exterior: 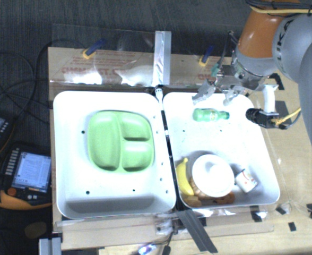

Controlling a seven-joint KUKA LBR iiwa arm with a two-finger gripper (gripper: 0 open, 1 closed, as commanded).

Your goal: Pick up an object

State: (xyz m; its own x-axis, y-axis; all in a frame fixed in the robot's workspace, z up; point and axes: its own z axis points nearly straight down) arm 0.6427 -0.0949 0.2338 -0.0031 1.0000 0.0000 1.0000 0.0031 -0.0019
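Note:
My gripper (217,94) hangs over the far edge of the right bin (257,142), its two grey fingers spread open with nothing between them. Just below the fingers lies a small green bottle (210,115) on its side on the bin floor, apart from the fingertips. At the near end of the same bin a white round lid or bowl (213,174) rests on brownish items, with a yellow banana (183,178) along its left side and a small white cup-like object (246,180) to its right.
The left bin (66,142) holds a green divided tray (120,141). A metal post (162,57) stands behind the divider between the bins. Clear plastic sheeting and yellow-blue clamps (93,48) line the far bench edge. Tablets and cables lie off the bench at left.

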